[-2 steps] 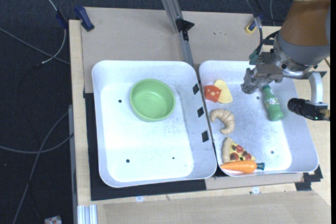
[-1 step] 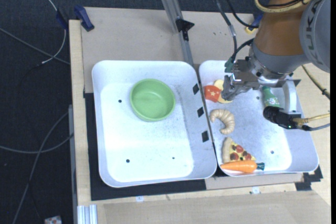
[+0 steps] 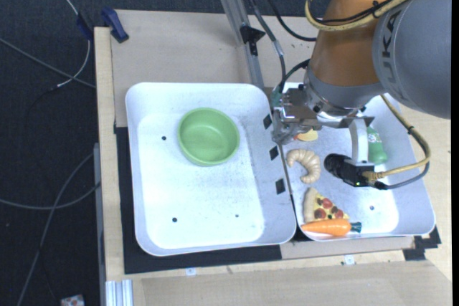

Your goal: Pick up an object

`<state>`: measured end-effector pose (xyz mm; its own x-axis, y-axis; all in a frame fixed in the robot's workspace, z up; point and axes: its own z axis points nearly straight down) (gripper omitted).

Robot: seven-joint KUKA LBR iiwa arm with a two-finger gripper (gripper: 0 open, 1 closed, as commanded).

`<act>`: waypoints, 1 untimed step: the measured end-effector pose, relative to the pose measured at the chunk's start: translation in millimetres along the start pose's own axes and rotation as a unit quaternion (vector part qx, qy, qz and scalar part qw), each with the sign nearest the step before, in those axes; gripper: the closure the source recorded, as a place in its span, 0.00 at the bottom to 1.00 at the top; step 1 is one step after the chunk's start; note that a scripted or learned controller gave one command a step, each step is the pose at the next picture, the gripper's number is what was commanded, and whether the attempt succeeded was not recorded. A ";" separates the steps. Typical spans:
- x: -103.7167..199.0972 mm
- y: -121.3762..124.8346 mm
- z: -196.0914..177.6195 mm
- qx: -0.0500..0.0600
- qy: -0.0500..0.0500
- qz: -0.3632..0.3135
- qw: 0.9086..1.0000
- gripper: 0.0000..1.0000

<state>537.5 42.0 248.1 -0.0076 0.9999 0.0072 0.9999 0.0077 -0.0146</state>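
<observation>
Croissant: pale brown and curved, lying flat in the right bin, close to that bin's left wall and about midway along it. Gripper: stands over the same wall just above the croissant, near it; contact is not resolved, and whether the pincer is spread or pressed together cannot be told from this angle. A small yellowish piece shows at the gripper's lower edge, mostly hidden. Pizza slice: flat, between the croissant and the bin's near left corner. Carrot: orange, lying along the near edge, touching the pizza slice. Green-and-white item: toward the right side, partly covered by the arm. Left bin: carries one upright green bowl in its far half. Both bins rest side by side on the bench.
</observation>
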 end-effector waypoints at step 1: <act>50.5 -13.3 15.5 0.001 -0.001 0.001 1.000 1.00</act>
